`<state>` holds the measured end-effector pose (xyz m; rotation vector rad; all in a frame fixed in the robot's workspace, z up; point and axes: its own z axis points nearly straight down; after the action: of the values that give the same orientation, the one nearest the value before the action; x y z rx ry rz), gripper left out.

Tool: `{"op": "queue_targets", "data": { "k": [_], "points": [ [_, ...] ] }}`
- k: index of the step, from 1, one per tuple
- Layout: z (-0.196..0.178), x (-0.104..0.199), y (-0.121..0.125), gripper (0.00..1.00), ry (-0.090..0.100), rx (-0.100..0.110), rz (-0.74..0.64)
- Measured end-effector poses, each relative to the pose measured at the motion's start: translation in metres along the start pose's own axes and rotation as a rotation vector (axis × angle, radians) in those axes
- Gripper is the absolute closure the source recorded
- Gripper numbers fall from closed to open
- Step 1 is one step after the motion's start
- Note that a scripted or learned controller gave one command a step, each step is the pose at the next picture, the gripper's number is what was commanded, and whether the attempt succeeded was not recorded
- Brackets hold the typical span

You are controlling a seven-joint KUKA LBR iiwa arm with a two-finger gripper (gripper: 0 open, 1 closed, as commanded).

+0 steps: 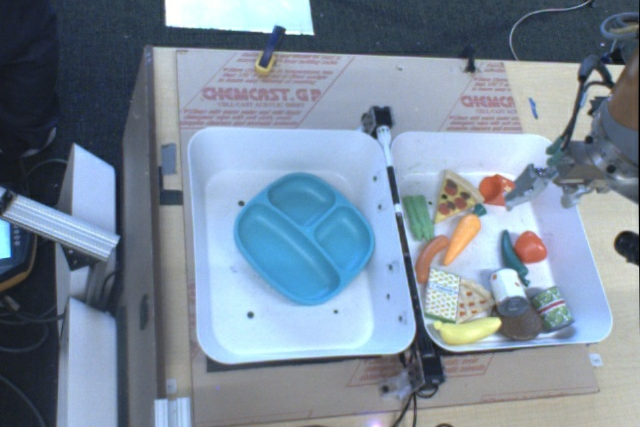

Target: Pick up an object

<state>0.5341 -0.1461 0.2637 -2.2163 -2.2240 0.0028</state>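
The right bin (590,260) holds several toy foods: a pizza slice (457,195), a red-orange pepper (494,187), a carrot (461,237), a green stick (417,215), a red fruit with a green stem (528,247), a small can (508,287) and a banana (468,330). My gripper (545,194) hangs over the far right part of this bin, just right of the pepper. It is open, with bare bin floor showing between its fingers. One fingertip (517,192) sits close to the pepper.
The left bin (215,215) holds a blue divided plate (303,237). A black divider (392,215) runs between the bins. A checkered cracker (443,295), a brown disc (520,323) and a green cup (553,307) crowd the right bin's near corner.
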Motion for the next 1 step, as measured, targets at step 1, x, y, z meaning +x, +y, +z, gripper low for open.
{"op": "queue_targets", "data": {
  "k": [1],
  "points": [
    [0.0929, -0.0095, 0.0276, 0.00, 0.001, 0.002, 0.002]
  ]
}}
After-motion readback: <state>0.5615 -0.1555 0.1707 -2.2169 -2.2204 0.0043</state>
